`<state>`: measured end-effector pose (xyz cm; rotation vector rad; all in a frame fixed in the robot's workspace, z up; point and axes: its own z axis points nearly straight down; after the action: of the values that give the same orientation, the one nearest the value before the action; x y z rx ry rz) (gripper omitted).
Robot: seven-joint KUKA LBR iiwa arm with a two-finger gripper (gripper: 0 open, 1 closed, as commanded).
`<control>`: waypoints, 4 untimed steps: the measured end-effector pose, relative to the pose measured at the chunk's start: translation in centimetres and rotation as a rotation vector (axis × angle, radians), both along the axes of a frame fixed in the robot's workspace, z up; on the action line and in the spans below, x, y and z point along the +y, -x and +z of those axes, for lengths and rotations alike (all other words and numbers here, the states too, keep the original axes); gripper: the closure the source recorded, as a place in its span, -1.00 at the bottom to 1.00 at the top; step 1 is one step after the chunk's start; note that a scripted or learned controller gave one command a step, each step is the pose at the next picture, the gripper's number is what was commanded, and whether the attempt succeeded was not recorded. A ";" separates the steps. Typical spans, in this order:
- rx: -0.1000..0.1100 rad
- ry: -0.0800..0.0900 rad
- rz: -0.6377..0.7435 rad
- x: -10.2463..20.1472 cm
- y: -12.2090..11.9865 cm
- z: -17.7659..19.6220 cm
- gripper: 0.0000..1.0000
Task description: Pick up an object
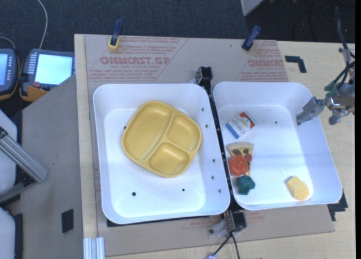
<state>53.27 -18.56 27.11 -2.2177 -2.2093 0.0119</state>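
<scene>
The right bin [316, 139] holds a small blue, white and red carton [240, 124], a pizza-slice toy [241, 150], a red tomato-like piece [238, 166], a dark green piece [245, 184] and a yellow corn-like piece [298, 188]. My gripper [322, 115] hangs over the right bin's upper right rim, well apart from all of them. It is open, with nothing between its fingers [307, 112].
A yellow divided plate [162, 138] lies in the left bin [113, 184]. The bins meet along a black divider with clamps. Blue and yellow clips sit at the bench's far edge, and screens stand off to the left.
</scene>
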 end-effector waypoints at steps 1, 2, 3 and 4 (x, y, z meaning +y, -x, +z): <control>-0.013 0.003 0.004 0.1 -0.2 0.7 -1.00; -0.008 0.001 0.003 0.2 0.5 -3.8 -1.00; -0.009 0.000 0.003 0.5 1.3 -8.4 -1.00; -0.006 0.000 0.002 -0.3 1.9 -13.6 -1.00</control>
<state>51.33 -18.88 13.47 -2.2186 -2.2148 0.0046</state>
